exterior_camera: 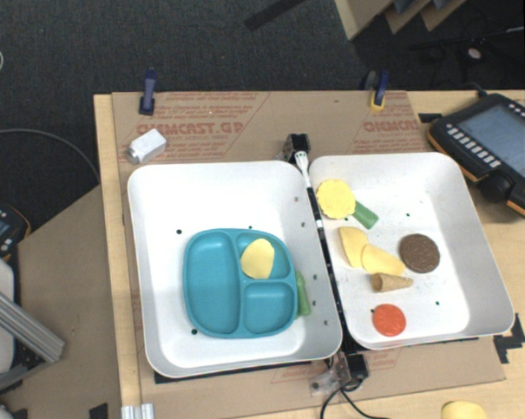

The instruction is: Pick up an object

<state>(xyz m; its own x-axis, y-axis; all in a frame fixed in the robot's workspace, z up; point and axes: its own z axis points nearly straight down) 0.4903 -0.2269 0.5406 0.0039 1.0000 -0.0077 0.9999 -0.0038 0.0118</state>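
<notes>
Objects to pick: small toy food pieces lie in the right white bin (472, 238), right of centre in the frame; none is lifted yet.
Right bin contents: a flat yellow disc (335, 198) touching a small green block (364, 215) near the upper left of that bin; pale yellow wedge pieces (365, 252) in the middle with a tan piece (390, 282) just below them; a round brown disc (418, 252) to their right; a round orange-red disc (389, 320) near the lower edge.
Left bin: the left white bin (156, 252) carries a teal plastic divided tray (214, 289) with a pale yellow oval piece (258, 259) in its upper right compartment and a thin green piece (302, 295) at the tray's right rim.
Risk: the yellow wedges and tan piece touch, so a grasp there could catch two pieces or push them apart; the flat discs lie low and may slip out.
Fingers: cannot tell whether apart or together, or what they touch.
</notes>
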